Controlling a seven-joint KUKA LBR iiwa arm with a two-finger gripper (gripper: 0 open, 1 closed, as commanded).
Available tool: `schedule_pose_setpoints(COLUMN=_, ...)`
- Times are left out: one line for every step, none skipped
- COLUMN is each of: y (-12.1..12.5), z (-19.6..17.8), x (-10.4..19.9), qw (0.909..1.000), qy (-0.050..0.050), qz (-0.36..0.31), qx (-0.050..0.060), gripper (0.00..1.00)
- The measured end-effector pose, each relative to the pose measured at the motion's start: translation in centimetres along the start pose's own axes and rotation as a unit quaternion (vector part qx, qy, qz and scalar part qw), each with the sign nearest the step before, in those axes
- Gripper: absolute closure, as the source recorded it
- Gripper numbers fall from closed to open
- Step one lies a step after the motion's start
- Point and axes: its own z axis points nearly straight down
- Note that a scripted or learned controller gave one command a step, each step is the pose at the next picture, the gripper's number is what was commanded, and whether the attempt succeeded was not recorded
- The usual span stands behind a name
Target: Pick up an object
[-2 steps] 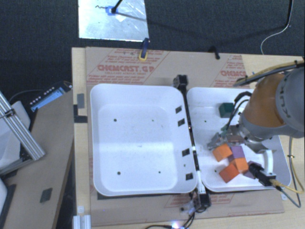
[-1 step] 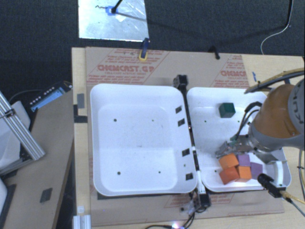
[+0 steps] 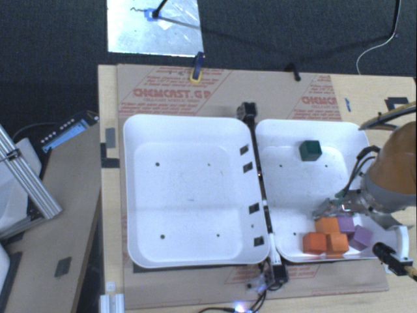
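In the right bin (image 3: 287, 142), a dark green cube (image 3: 310, 150) lies alone near the back. A cluster sits at the front right corner: orange blocks (image 3: 326, 235) and purple blocks (image 3: 357, 233) packed together. My gripper (image 3: 333, 207) hangs low over the back edge of that cluster, just above the orange blocks, with the arm's orange band (image 3: 399, 165) to its right. Nothing is seen held between the fingers.
The left bin (image 3: 189, 188) lies beside the right one, with a black clipped divider (image 3: 255, 188) between them. A silver sheet (image 3: 153, 18) lies at the back left of the bench, and a black cable runs along the far side.
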Motion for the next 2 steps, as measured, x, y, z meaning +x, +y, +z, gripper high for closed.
schedule_pose_setpoints(y=0.2, z=-1.1, x=0.2, qw=1.0000, qy=0.000, qz=-0.002, qx=-0.001, gripper=1.00)
schedule_pose_setpoints(y=0.1, z=-11.3, x=-2.7, qw=1.0000, qy=-0.002, qz=-0.001, qx=-0.004, gripper=1.00)
